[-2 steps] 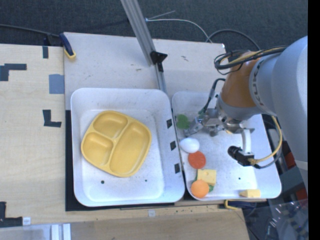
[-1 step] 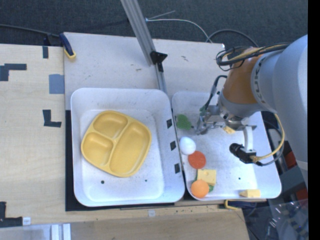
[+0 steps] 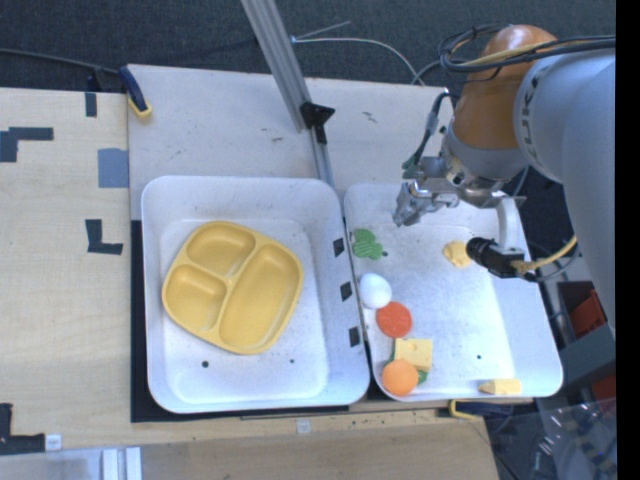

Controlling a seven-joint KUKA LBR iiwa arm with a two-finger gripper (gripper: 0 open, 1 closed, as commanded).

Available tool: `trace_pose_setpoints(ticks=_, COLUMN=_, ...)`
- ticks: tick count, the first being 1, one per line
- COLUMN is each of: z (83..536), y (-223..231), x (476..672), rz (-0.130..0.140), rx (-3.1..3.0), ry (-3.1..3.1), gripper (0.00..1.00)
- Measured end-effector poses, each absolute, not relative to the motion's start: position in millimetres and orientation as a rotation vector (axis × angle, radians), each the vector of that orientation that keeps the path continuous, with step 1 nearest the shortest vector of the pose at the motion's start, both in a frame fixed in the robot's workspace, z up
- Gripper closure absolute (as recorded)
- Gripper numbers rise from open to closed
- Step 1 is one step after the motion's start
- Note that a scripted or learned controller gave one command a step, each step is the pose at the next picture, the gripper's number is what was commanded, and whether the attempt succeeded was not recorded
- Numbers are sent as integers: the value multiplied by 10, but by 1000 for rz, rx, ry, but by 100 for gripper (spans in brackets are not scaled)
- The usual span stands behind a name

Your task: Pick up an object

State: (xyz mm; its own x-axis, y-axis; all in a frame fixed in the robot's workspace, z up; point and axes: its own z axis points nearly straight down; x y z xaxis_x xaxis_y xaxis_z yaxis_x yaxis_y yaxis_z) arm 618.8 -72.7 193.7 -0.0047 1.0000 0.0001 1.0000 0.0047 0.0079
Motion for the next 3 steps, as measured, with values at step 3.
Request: trace_pose_setpoints(ticks=3, z=2596, y=-672, x=6333, rz=-6, rx=2218, ry=2225, gripper=100)
